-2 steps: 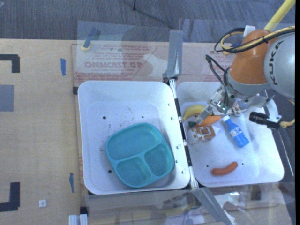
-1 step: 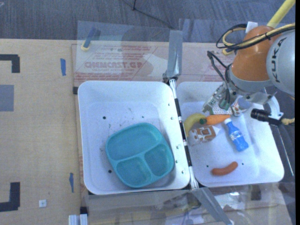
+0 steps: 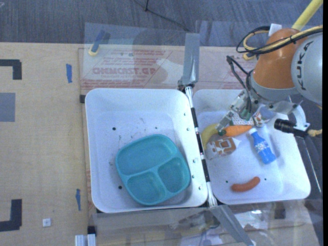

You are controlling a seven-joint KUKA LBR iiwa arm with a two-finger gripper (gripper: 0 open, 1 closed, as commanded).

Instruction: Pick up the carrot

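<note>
One gripper [image 3: 229, 121] hangs low over the right bin [image 3: 302, 188], and whether it is wide or narrow I cannot tell from this angle. The carrot [image 3: 237, 130] lies just beside and below its tip, possibly touching. A banana [image 3: 208, 133] and a brown carton [image 3: 221, 146] crowd the carrot's far end, and a blue bottle [image 3: 263, 147] lies on its other side. A good grasp would likely straddle the carrot's middle, across its length, clear of those neighbours.
</note>
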